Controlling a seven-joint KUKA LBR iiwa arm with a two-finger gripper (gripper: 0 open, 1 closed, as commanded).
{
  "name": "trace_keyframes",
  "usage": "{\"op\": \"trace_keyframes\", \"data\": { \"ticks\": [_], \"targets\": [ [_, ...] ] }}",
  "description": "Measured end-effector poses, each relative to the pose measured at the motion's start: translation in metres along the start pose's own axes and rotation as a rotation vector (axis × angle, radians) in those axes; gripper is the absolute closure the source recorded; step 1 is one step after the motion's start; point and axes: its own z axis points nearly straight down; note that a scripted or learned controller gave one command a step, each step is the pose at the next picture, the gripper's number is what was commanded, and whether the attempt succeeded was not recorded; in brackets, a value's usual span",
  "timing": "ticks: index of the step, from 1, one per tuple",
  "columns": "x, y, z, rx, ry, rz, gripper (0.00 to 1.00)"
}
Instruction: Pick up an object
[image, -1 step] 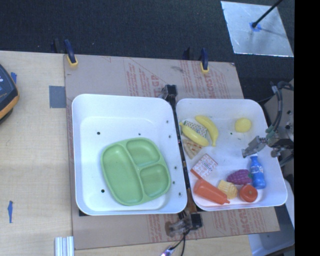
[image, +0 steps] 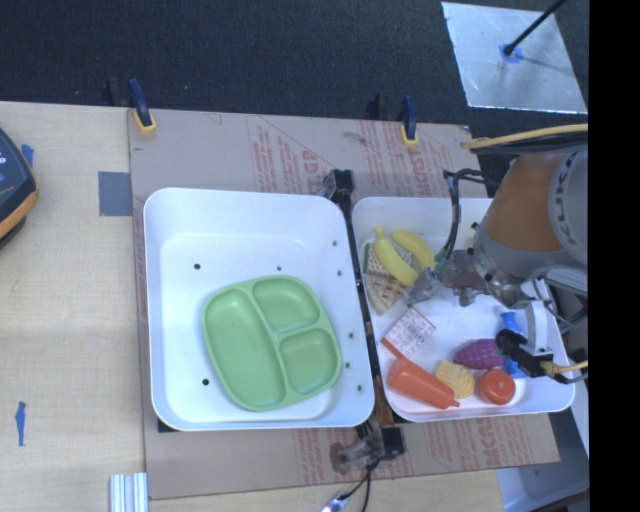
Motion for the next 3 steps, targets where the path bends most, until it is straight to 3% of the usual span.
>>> {"op": "trace_keyframes", "data": {
  "ticks": [1,2,3],
  "targets": [
    [0.028,0.053,0.006,-0.012,-0.010,0.004,0.00],
    [0.030,0.054,-0.005,-0.011,-0.003,0.001,1.00],
    [0.073,-0.011,-0.090,-0.005,0.000,0.001,1.00]
  ]
}}
